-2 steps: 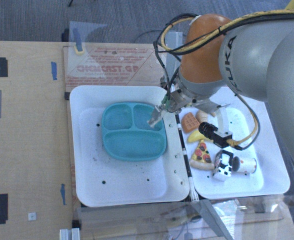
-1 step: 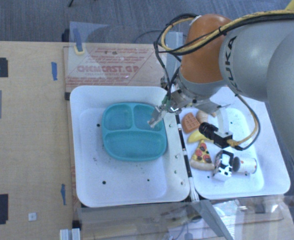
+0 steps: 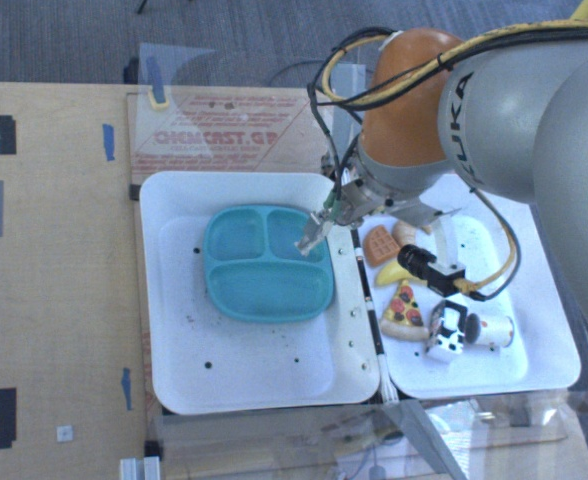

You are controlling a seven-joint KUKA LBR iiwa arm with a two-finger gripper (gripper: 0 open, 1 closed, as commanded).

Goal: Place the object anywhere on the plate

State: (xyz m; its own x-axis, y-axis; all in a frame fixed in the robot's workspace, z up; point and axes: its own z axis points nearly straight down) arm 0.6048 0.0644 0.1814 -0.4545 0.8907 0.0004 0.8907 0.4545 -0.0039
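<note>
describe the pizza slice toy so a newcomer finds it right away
Look in the right white bin, in the cluster of toys near the divider between the two bins. The pizza slice lies just below the waffle: a yellow wedge with red spots, the only triangular piece there.

So the plate (image 3: 264,280) sits in the left bin (image 3: 174,368), up toward its far right corner. The hand (image 3: 314,236) hangs over the plate's right edge. Over in the right bin (image 3: 544,358), the waffle (image 3: 379,245), pizza slice (image 3: 406,306) and cow toy (image 3: 446,333) are bunched along its left side, waffle farthest back, cow nearest the front.
</note>
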